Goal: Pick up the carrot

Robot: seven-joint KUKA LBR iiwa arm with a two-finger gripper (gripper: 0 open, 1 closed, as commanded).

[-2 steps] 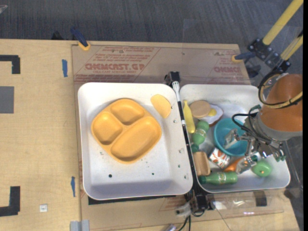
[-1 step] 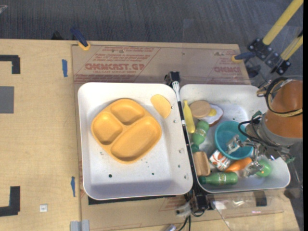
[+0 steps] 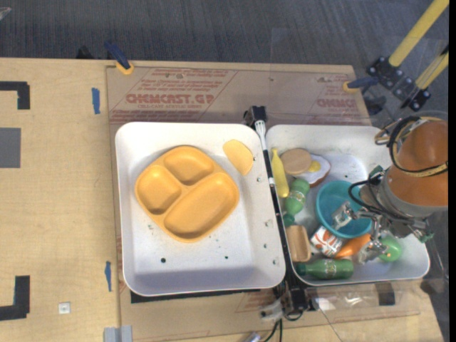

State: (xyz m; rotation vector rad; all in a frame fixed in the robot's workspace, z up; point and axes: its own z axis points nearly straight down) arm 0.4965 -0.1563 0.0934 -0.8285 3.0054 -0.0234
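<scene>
Camera view: "CHEMCAST GP" board (image 3: 171, 98)

Arm (image 3: 420, 166) cut off by right edge. Gripper (image 3: 370, 235) fingers lost in clutter, state unclear. Carrot (image 3: 354, 248) mostly hidden under gripper, only orange part visible. Red-white packet (image 3: 326, 242) partly covered by teal bowl (image 3: 340, 204).

We see the arm (image 3: 420, 169) reaching in from the right, orange band uppermost, wrist pointing steeply down. Our gripper (image 3: 365, 228) sits low beneath it, a tangle of metal and cable, and we can't read its opening.
</scene>
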